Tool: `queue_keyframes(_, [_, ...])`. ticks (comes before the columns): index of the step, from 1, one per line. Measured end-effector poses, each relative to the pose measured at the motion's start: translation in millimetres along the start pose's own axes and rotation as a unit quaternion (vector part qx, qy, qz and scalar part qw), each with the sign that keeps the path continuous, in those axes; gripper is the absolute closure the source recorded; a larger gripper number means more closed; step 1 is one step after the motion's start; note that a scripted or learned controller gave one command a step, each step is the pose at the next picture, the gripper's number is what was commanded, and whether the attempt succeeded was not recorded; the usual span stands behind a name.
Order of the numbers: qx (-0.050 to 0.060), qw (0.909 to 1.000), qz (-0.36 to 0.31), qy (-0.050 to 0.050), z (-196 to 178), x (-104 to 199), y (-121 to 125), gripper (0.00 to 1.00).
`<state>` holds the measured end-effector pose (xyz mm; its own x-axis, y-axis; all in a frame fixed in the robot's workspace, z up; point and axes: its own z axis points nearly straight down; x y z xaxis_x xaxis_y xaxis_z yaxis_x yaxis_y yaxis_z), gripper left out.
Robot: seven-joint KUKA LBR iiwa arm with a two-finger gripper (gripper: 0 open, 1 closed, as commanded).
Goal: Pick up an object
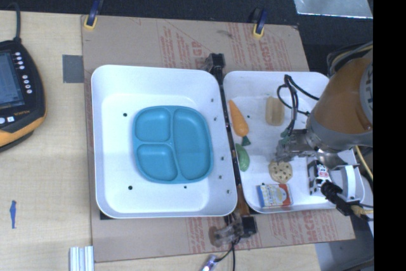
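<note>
We have the jaws (287, 150), whose opening we cannot tell, poised just above the round speckled cookie (280, 170) in the right white bin (254, 82), so next we descend and close.

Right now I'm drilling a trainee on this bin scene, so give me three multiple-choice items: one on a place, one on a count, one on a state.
1. Where is the carrot?
A. right bin, left side
B. on the tray
C. left bin

2. How many compartments has the blue tray?
A. two
B. three
C. five

3. How does the tray lie?
A. flat in the left bin
B. propped on the rim
C. upside down

Answers: 1 A, it lies along that bin's left wall. 2 B, ridges divide three wells. 3 A, wells face up on the floor.
</note>
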<state>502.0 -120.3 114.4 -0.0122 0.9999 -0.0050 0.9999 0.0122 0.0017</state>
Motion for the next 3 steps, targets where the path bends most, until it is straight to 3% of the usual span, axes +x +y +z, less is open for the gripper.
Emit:
queue_keyframes(1, [0.000,1.0000,0.000,0.000,0,0,0,0.00])
queue_keyframes(2, [-0.001,1.0000,0.004,0.000,21,22,-12,0.00])
queue_keyframes(3, [-0.002,1.0000,0.002,-0.002,9,19,-11,1.00])
